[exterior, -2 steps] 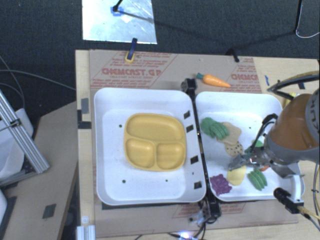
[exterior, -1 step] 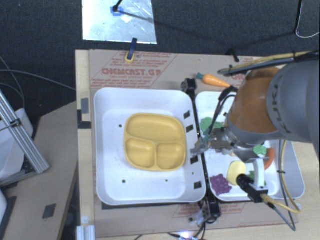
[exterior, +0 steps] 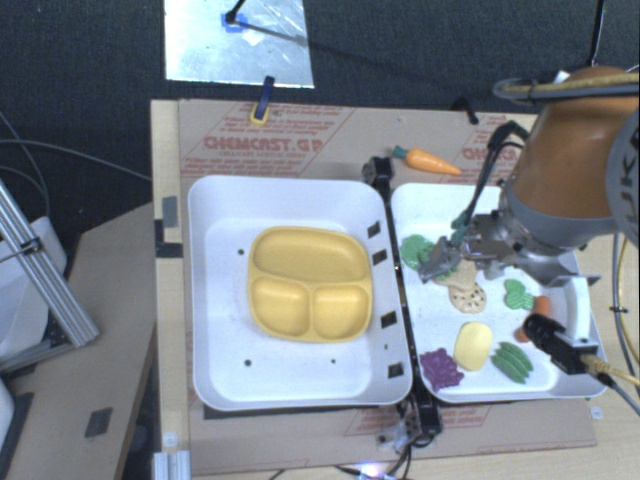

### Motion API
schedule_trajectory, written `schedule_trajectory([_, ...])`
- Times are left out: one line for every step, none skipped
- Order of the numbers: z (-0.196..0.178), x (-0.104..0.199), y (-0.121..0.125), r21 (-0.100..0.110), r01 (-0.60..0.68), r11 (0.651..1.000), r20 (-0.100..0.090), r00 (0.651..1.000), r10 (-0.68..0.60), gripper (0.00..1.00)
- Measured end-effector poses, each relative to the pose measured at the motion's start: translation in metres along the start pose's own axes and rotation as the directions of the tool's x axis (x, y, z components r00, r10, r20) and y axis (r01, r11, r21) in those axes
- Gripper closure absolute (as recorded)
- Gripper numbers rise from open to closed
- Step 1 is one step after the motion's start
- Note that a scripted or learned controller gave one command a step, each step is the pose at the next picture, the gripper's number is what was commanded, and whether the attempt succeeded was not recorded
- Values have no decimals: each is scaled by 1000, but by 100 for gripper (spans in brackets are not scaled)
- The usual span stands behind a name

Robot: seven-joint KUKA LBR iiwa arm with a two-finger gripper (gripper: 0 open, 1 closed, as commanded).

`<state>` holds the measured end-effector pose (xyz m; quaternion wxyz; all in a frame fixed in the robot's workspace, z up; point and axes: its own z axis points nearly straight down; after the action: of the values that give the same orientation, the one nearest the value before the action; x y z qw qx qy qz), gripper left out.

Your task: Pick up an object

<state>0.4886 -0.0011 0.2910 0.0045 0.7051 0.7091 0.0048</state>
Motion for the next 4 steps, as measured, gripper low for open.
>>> schedule_trajectory([-66, 38, 0, 4, 3, 1000, -2, 1000, -3, 0])
schedule_trajectory([115, 58, -6, 28, -4, 1000, 1, 1000, 4, 0])
schedule_trajectory([206, 177, 10, -7, -1, 1000, 0, 1000, 1, 0])
schedule_trajectory([192, 171, 11, -1, -8, 1000, 1, 1000, 8, 100])
